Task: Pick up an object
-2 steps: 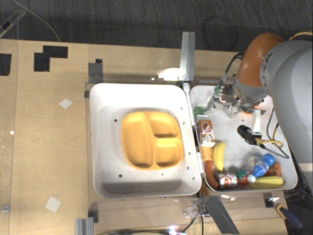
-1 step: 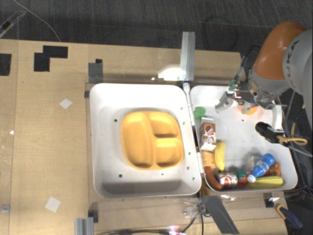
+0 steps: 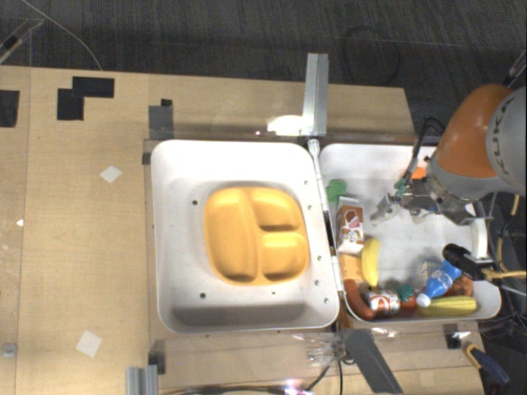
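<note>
hovering claw, nothing gripped

So the wooden bench has two shallow white bins side by side. The left bin has a yellow divided tray sitting in the middle, three compartments, right side up. The right bin sits just beside it, past a metal upright post at the back. A few black patches mark the bench's far left, plus small pale squares. Dark carpet behind.
</note>
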`<state>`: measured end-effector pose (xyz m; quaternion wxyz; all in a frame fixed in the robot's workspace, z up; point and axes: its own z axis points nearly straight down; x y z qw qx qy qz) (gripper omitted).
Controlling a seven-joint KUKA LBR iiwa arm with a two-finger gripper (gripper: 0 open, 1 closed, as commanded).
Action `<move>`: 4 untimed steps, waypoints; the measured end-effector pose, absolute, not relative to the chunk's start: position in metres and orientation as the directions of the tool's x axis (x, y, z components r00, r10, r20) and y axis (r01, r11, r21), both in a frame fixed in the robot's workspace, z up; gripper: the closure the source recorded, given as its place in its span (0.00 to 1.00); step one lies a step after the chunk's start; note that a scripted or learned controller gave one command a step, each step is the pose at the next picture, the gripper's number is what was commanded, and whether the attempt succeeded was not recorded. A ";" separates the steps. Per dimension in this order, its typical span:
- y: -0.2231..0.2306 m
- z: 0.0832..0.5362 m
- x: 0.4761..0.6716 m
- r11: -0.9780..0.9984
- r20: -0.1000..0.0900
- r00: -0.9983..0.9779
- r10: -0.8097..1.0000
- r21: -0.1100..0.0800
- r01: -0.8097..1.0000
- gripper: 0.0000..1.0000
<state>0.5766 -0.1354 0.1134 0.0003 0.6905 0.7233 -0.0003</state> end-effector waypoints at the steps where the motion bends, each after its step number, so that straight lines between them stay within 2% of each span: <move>1: -0.145 0.087 0.639 -0.467 0.002 0.467 0.884 0.006 0.884 0.00; 2: -0.175 0.167 0.648 -0.466 0.003 0.466 0.885 0.013 0.885 0.00; 3: -0.172 0.175 0.649 -0.457 0.002 0.457 0.889 0.012 0.889 1.00; 4: -0.181 0.088 0.672 -0.611 0.004 0.611 0.791 0.007 0.791 1.00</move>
